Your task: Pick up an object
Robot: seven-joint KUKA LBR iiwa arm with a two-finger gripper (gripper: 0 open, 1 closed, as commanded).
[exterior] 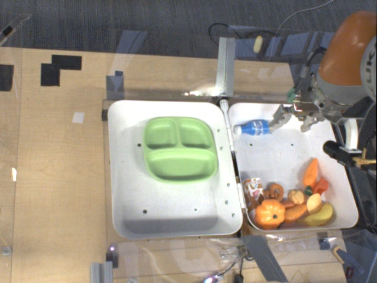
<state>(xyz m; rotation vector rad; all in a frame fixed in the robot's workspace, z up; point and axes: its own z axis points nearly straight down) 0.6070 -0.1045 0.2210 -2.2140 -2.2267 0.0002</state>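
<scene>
Toy pumpkin [271,213] at front, blue bottle [253,127] just left of open gripper [294,121]

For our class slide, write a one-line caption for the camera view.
Open gripper above the right bin near a blue bottle; toy food heaped in its corner, green tray in the left bin.

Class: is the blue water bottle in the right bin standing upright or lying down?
Lying down. The bottle rests on its side along the right bin floor, near the gripper.
</scene>
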